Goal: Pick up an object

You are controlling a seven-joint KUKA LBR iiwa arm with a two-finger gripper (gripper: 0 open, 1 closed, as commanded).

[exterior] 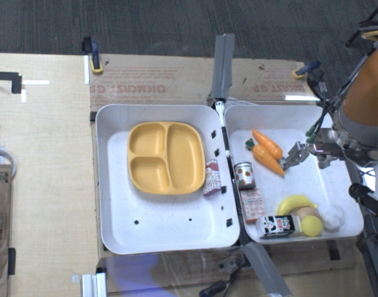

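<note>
Two carrots (267, 151) lie side by side in the upper middle of the right bin (349, 193), and they are what sits closest to my jaws (294, 156). They lie just to the left of my tips, toward the centre of the frame, with their long axes running from upper left to lower right, green ends at the upper left. I come in from the right edge of the frame, so the carrots lie almost straight ahead along my reach, and their lower right ends are the nearest part. My tips point down and left toward those ends; from this slant I judge them very near, perhaps just short of touching, but I cannot tell for sure.

My jaws look slightly spread, with nothing between them. I hold nothing yet.

Other choices lie lower in the same bin: a can (244, 175) just left of centre, a small carton (252, 204) below it, then a banana (296, 203), a lemon (312, 226) and a milk box (277, 226) along the bottom edge. All are farther from me than the carrots. The left bin (114, 221) holds a yellow tray (166, 158), well apart from me. To grip a carrot I would want to close across its width, not along its length.
</note>
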